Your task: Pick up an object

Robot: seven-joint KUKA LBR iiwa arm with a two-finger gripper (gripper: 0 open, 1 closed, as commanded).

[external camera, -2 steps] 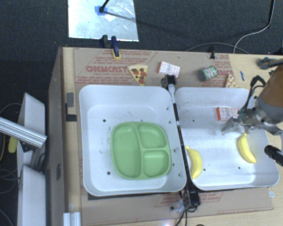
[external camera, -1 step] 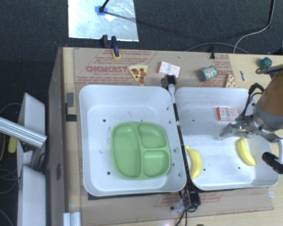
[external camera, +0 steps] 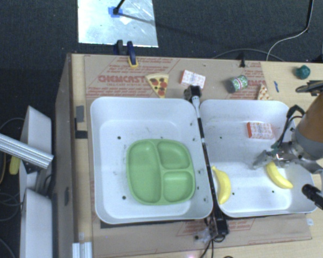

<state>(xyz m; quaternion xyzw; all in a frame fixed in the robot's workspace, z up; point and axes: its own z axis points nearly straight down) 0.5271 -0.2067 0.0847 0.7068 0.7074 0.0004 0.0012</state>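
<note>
The right bin [external camera: 242, 112] holds two yellow bananas and a small red-and-white box [external camera: 259, 129] near its back wall. One banana [external camera: 222, 184] lies against the bin's left wall at the front. The other banana [external camera: 279, 176] lies at the front right. My gripper [external camera: 270, 158] is low in the right bin, right at the upper end of that second banana, and its grey metal parts spread left and right above it. The arm [external camera: 318, 125] reaches in from the right. A green divided plate [external camera: 160, 171] rests in the left bin [external camera: 113, 117].
Behind the bins on the cardboard lie a toy pizza slice [external camera: 158, 84], a small card [external camera: 192, 78], a green can [external camera: 238, 83] and a teal ball [external camera: 303, 71]. A black divider [external camera: 202, 138] runs between the bins. A cable loops by the arm [external camera: 290, 114].
</note>
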